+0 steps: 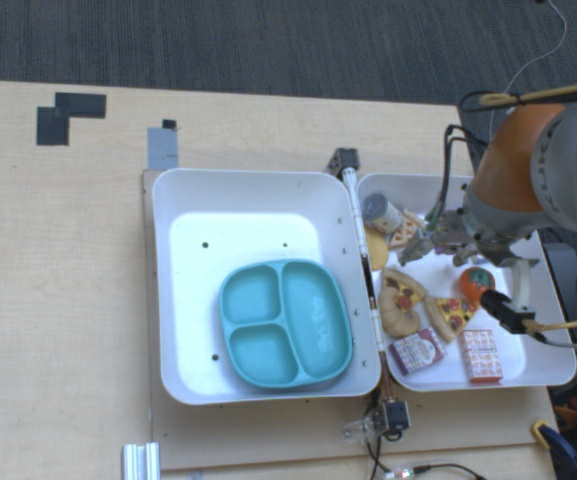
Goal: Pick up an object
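The right bin [553, 366] holds several toy food items. At its back left lie a grey can [374, 208], a pizza slice [404, 230] and a yellow piece [376, 247]. Further forward are a brown bread piece [401, 304], a second pizza slice [453, 315], a red-orange tomato [475, 282], a maroon packet [416, 351] and a red-and-white box [480, 355]. My gripper [430, 236] hangs low over the back of this bin, just right of the first pizza slice. The wrist hides what is under it.
The left bin [183, 268] bears a teal divided plate [286, 323] toward its front right. The grey arm with its orange band [516, 163] covers the right bin's back right corner. Cables [528, 320] run along that bin's right side.
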`<action>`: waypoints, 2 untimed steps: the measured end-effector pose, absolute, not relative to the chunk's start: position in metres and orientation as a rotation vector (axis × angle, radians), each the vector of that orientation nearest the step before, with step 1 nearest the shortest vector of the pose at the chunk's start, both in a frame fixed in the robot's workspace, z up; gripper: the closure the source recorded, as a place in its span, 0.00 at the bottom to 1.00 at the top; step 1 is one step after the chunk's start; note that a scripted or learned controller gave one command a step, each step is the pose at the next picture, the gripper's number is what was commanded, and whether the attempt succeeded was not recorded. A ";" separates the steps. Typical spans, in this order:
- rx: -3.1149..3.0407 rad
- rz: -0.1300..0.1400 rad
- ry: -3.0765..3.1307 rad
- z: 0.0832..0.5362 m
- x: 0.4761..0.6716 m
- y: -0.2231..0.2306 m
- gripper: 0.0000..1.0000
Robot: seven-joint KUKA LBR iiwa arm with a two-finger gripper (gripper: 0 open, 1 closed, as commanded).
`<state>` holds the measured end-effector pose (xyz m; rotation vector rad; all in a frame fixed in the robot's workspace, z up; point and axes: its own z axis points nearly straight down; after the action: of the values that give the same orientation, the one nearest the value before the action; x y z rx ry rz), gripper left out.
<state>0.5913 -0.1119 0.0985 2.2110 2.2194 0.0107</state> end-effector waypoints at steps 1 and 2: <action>2.207 0.015 2.220 0.109 0.593 -0.111 1.00; 2.207 0.014 2.221 0.109 0.592 -0.111 0.00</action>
<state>0.5924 -0.1112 0.1093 2.2071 2.2206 0.0142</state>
